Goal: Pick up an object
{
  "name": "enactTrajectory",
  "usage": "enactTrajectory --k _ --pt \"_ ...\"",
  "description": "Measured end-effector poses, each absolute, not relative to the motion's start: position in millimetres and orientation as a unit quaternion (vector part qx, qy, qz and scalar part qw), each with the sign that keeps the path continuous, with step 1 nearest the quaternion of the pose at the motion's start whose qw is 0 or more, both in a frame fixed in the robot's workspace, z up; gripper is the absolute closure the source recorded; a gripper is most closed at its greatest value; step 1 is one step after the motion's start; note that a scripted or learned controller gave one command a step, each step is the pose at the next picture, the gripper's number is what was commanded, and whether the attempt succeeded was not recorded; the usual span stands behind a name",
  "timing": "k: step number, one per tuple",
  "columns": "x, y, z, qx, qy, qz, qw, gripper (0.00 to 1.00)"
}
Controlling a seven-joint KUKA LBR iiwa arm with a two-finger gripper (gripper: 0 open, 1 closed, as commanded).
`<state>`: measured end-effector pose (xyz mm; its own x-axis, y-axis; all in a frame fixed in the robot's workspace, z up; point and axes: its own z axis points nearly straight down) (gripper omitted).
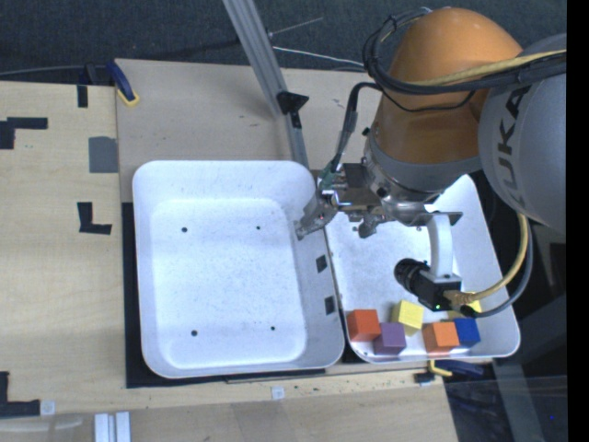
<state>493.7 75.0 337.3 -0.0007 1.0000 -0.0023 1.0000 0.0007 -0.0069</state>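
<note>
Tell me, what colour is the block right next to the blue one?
Orange block, beside the blue block, seen clearly in the camera view.

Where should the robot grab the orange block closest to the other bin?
Probably from straight above, with the jaws closing on the far and near faces of the orange block. It sits flat with a level top. The bin wall crowds one side and the purple block crowds the other, so those two faces look freest.

Arm [442, 90] covers right bin [379, 274] from 12 to 2 o'clock; bin floor there not readable. Arm body cut off by frame edge at 3 o'clock. Blue block [468, 331], at bin's 5 o'clock, partly hidden behind neighbouring orange block [444, 337].
</note>
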Motion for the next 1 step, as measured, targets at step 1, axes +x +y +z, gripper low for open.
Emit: enactTrajectory --k 1 --pt "507.2 83.2 237.4 -0.707 -0.707 0.0045 0.003 0.00"
